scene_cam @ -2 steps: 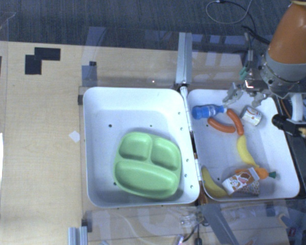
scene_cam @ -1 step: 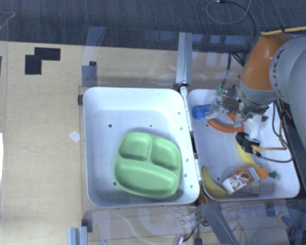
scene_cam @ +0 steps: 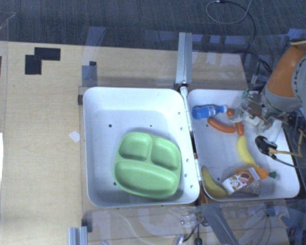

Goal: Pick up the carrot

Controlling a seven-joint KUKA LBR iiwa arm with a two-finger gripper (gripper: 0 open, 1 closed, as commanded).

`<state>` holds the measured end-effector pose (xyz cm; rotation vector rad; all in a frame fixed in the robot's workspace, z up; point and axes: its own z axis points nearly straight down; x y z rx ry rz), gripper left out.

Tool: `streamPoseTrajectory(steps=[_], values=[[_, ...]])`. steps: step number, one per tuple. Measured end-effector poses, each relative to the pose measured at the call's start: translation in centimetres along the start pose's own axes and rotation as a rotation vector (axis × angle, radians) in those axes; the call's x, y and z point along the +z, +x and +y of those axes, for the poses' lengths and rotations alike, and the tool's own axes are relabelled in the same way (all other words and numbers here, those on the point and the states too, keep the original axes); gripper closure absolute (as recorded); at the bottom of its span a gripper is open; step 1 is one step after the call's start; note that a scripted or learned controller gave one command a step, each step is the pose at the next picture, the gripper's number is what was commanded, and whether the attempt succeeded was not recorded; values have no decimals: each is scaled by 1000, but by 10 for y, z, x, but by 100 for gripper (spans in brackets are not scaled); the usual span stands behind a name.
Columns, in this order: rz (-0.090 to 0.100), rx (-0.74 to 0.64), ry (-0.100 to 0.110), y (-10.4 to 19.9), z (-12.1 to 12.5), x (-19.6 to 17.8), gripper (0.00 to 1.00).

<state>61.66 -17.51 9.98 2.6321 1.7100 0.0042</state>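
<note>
So the wooden table [scene_cam: 41, 137] has two shallow white plastic bins on it. The left bin [scene_cam: 97, 152] holds a glossy green tray [scene_cam: 148, 163] with three rounded compartments. The right bin [scene_cam: 288, 185] is the cluttered one: a small blue bottle [scene_cam: 208, 111] lying on its side, a smooth sausage [scene_cam: 221, 126], two yellow bananas [scene_cam: 246, 150] [scene_cam: 211, 182], a crinkly snack packet [scene_cam: 240, 181], and the carrot [scene_cam: 265, 173], a stubby orange thing with a green tip, poking out just past the packet near the bin's right wall. The gripper [scene_cam: 251, 110] sits over the bin's upper right, well apart from the carrot. Can't tell how its fingers are set.
</note>
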Motion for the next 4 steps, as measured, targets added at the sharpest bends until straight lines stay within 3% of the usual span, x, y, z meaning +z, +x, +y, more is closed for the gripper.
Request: streamPoseTrajectory(steps=[1, 2, 3, 4], values=[[6, 243, -3, -47, -57, 11, 0], [6, 127, -9, 5, -123, 10, 0], [1, 297, -1, -33, -126, 7, 0], [0, 175, 0, -38, -66, -23, 0]])
